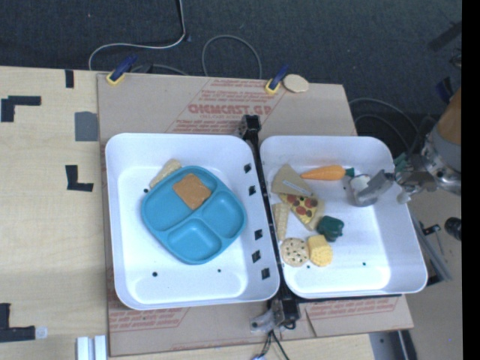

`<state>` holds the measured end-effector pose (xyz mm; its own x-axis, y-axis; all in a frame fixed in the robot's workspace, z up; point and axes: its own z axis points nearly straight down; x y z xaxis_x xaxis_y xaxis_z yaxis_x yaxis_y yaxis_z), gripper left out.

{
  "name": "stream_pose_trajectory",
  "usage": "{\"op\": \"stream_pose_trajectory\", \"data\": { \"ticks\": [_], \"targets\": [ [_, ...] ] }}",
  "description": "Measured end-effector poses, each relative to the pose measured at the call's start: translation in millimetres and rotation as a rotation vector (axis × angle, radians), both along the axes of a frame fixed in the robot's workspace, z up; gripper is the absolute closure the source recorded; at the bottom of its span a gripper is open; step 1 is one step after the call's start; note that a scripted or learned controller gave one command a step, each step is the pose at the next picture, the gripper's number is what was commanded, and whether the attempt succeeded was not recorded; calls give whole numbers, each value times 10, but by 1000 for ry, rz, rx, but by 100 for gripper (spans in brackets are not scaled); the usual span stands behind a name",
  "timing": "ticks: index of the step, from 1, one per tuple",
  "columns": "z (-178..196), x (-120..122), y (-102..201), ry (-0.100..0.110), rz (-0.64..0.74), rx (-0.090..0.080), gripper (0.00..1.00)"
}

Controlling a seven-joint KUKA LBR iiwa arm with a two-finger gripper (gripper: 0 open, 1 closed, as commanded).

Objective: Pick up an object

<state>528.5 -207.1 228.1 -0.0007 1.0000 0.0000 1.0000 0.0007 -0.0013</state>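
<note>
Clearly the crowd of toy food sits in the right-hand shallow white bin, and the orange plastic carrot serves as the landmark. Left of the carrot and a little below lies a tan wedge; just under that wedge rests a slice of toy pizza with red dots, and a pale ribbed cone lies beside the slice. Further below the carrot come a dark green lump, a yellow piece and a round speckled cookie (these last two touch each other). Far to the carrot's left, in the left-hand white bin, a blue plastic compartment tray carries a brown square of toast in its upper compartment; a pale piece peeks out from under the tray's upper-left rim.

Just right of the carrot's green end hangs the grey two-finger gripper, reaching in over the right bin's wall. How its fingers stand cannot be told. Nothing stands between it and the carrot.
</note>
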Motion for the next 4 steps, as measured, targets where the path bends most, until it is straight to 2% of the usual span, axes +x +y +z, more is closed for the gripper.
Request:
{"op": "stream_pose_trajectory", "data": {
  "ticks": [1, 2, 3, 4],
  "targets": [
    [-471, 526, 1263, 1, 14, 5, 0],
    [-1442, 653, 1078, -10, -1, -10, 0],
    [-1262, 686, 1093, -19, 0, -6, 100],
    [-1273, 680, 1094, -17, 0, -6, 0]
  ]
}}
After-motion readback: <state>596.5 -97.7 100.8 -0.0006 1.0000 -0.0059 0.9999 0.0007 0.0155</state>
